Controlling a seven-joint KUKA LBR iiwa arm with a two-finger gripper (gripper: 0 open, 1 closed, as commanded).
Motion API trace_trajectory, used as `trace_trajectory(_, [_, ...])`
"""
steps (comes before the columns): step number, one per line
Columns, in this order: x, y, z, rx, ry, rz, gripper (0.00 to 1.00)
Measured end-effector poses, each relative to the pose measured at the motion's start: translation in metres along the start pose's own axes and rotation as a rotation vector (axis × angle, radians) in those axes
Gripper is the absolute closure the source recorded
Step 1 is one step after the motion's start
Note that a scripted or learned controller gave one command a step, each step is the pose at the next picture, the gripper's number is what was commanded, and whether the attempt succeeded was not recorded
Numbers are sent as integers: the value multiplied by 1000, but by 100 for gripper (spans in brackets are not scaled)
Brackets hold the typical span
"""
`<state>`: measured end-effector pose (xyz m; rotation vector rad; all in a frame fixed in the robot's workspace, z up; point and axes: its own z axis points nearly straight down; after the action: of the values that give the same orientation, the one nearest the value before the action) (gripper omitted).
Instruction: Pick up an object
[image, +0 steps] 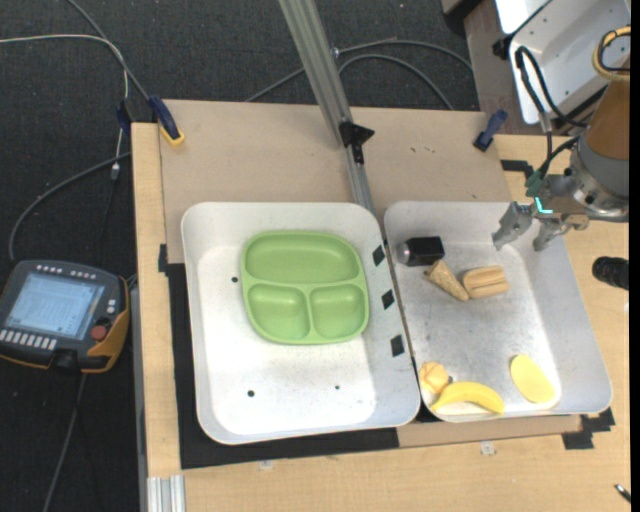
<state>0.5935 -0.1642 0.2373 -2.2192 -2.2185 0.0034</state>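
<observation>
The right bin (560, 330) holds a black block (423, 249) at its upper left, a tan wedge (447, 281) and a tan bread-like roll (486, 281) near the middle, a yellow banana (468, 397) and a small peach piece (433, 376) at the front, and a yellow oval slice (532, 379) at the front right. My gripper (527, 229) hangs above the bin's upper right part, its two grey fingers spread apart with nothing between them. It is to the right of and above the roll.
The left bin (215, 400) holds a green three-compartment plate (304, 286). A metal pole (330, 80) slants down to the seam between the bins. Blue clamps (166, 122) sit at the bench's back corners. A teach pendant (60, 315) lies off the bench at left.
</observation>
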Motion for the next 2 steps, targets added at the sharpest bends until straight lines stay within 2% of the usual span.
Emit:
trace_trajectory(1, [0,1,-2,-4,-1,-1,0])
trace_trajectory(2, [1,1,62,3,1,0,0])
